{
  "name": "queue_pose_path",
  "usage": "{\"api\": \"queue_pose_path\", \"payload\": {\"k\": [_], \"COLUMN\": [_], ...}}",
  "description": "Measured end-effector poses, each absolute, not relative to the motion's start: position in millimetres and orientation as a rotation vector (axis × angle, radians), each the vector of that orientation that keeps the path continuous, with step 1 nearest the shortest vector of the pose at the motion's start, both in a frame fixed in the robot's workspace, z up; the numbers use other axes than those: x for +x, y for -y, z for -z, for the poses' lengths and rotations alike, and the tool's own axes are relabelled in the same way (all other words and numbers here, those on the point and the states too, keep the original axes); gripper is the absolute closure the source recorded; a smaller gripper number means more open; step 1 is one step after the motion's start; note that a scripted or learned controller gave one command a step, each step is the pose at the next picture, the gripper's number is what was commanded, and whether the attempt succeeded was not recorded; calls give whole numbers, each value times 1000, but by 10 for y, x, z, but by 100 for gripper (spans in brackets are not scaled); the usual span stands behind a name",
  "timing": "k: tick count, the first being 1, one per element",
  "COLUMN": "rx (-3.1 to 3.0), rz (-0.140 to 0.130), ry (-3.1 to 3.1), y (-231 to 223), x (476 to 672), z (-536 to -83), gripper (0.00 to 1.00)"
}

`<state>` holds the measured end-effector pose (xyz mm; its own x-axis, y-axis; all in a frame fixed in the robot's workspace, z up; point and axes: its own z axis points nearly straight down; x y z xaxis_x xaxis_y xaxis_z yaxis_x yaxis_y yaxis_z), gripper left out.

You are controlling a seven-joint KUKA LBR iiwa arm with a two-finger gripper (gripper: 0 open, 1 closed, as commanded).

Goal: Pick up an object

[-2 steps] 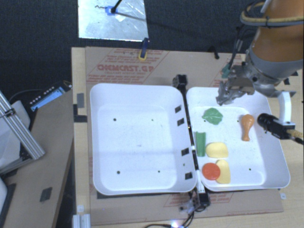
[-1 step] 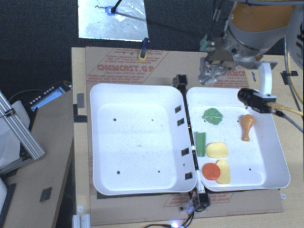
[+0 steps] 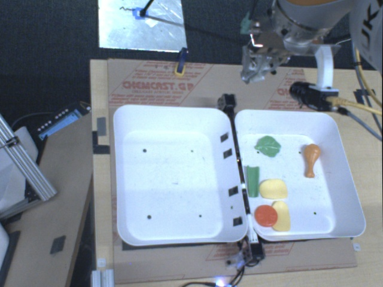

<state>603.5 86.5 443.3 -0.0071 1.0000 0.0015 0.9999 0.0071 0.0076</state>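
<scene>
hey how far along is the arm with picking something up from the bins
Nothing looks picked up so far. The gripper sits above the bench behind the right bin, with nothing visible in it. All the items lie in that bin: green leaf, drumstick, green stick, two yellow pieces and, and a red tomato. Left to do: come down over one, grasp it and lift.

Two bins [image 3: 173, 115] smooth white plastic w/ slight sheen, board [image 3: 197, 79] under them matt brown cardboard, sheet [image 3: 140, 17] at rear shiny crinkled foil, gripper [image 3: 258, 69] bare grey metal.
</scene>
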Motion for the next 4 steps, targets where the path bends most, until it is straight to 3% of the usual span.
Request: {"api": "queue_pose_path", "payload": {"k": [1,2,4], "rx": [2209,2210,2214], "rz": [-12,-12,-4], "ry": [-2228,-2228,-2229], "y": [-1369,-1747,-2184], "x": [6211,6248,6265], "z": [-4918,-5384,-5349], "gripper": [100,100,100]}}
